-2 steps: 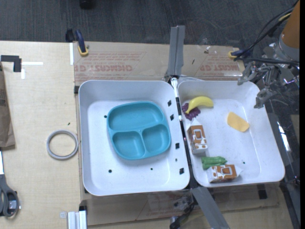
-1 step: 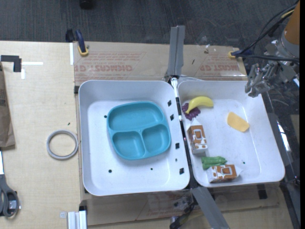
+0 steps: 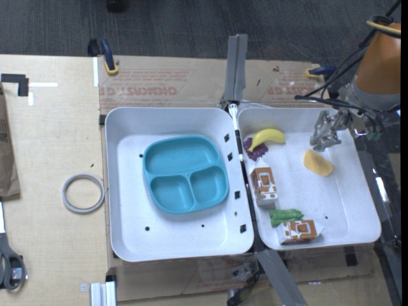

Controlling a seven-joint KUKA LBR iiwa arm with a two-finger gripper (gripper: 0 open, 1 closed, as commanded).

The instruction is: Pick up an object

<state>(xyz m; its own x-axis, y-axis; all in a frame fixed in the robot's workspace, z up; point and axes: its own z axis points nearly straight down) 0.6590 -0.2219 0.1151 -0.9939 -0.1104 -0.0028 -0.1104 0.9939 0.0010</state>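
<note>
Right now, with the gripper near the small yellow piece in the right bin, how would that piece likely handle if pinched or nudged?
The yellow piece looks small with rounded edges, so it is probably light and may slide on the right bin's smooth white floor. It lies flat, so tipping seems unlikely. The gripper hangs just above-left of it; a low, rounded shape could squirt out of a pinch.

A pale wooden tabletop point(image 3: 44, 145) carries a sheet of cardboard point(image 3: 166, 85) along its far side. Beyond the tabletop lies dark carpeted floor point(image 3: 191, 11). A tape ring point(image 3: 83, 192) rests on the tabletop's left, scissors point(image 3: 9, 266) nearer.
</note>
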